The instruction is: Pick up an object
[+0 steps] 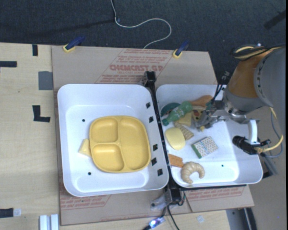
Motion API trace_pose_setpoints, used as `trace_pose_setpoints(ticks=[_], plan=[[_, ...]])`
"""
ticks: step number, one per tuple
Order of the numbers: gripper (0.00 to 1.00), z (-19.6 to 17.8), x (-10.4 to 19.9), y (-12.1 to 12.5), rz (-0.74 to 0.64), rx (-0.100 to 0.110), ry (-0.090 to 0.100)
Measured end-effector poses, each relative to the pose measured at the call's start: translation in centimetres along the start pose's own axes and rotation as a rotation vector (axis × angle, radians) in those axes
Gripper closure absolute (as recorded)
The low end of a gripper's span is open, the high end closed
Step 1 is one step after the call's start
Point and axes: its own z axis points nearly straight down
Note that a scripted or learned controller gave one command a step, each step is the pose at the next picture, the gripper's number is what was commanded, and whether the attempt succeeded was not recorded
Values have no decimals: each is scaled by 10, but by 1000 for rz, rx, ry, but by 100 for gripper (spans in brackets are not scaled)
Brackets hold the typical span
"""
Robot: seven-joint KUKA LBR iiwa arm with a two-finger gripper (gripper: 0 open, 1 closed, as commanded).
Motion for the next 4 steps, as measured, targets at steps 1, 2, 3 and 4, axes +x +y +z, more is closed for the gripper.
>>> trace_pose_setpoints(ticks=[1, 2, 3, 4], plan=[[100, -62, 0, -4, 2, -3, 2], [100, -111, -3, 6, 2, -4, 1], [100, -130, -2, 6, 2, -1, 2], [100, -123, 39, -24, 2, 3, 2]])
